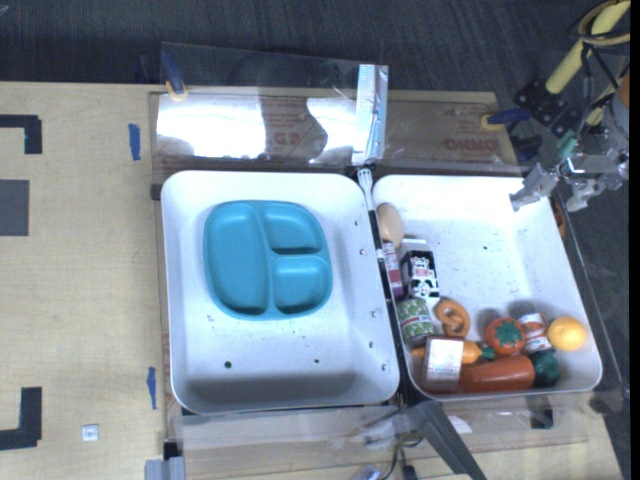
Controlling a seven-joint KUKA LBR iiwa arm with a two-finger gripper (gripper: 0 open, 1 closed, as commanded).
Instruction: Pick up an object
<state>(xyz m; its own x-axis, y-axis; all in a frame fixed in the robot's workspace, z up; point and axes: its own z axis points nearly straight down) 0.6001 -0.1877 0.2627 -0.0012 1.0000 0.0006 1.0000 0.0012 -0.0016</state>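
We see the grey two-finger gripper (537, 185) above the right white bin's (480, 208) far corner; we cannot tell its state. Below-left, apparently toy food: long orange-red carrot (495, 373), small tomato (506, 335).

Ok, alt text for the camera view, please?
The gripper hovers at the right bin's far right corner; small toy foods, including a carrot and a tomato, crowd its near side. The left bin holds a blue divided plate.
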